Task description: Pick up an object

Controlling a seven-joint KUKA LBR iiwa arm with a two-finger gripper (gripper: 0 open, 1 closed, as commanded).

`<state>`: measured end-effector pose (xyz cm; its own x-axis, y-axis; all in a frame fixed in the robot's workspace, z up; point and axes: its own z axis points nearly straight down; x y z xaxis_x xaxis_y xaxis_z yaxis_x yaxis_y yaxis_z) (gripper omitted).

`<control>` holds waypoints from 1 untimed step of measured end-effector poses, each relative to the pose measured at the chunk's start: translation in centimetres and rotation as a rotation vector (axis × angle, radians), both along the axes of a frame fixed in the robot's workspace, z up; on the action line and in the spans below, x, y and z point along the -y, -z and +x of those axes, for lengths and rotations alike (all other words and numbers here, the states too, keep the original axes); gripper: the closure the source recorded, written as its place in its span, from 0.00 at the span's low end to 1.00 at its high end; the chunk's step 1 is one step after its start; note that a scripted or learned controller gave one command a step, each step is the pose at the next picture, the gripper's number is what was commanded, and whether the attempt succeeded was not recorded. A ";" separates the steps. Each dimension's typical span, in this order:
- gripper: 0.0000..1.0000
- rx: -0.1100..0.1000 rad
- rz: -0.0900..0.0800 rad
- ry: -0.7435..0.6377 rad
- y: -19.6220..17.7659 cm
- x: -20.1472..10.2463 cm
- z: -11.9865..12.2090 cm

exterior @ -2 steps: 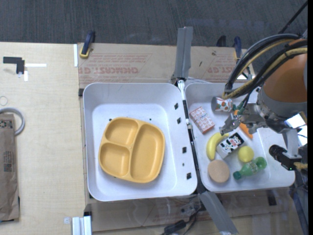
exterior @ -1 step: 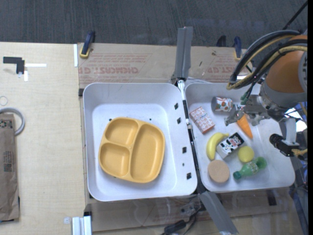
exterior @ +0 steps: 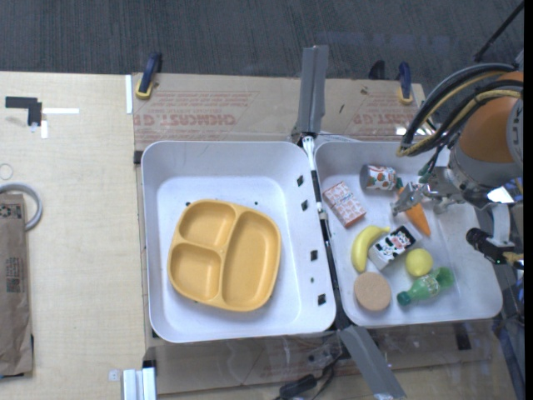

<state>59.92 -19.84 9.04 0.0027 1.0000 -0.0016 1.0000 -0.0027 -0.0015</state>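
Near the right bin's (exterior: 491, 302) far right edge the gripper (exterior: 411, 200) hovers with its tips just above the orange carrot (exterior: 419, 221), which lies on the bin floor, just beside the lemon (exterior: 419, 262) and banana (exterior: 364, 247).

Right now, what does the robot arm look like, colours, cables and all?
The arm is grey with an orange band above the wrist. Black and yellowish cables loop along it. The gripper is a small grey metal piece at its end.

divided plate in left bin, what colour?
Yellow-orange, plain; the divided plate shows clearly in the camera view.
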 end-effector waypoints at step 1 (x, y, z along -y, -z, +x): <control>0.00 -0.001 0.001 -0.044 0.0 -0.4 -1.4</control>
<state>58.50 -19.48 9.06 -0.0412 0.9991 -0.0007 0.9991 0.0412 -0.0021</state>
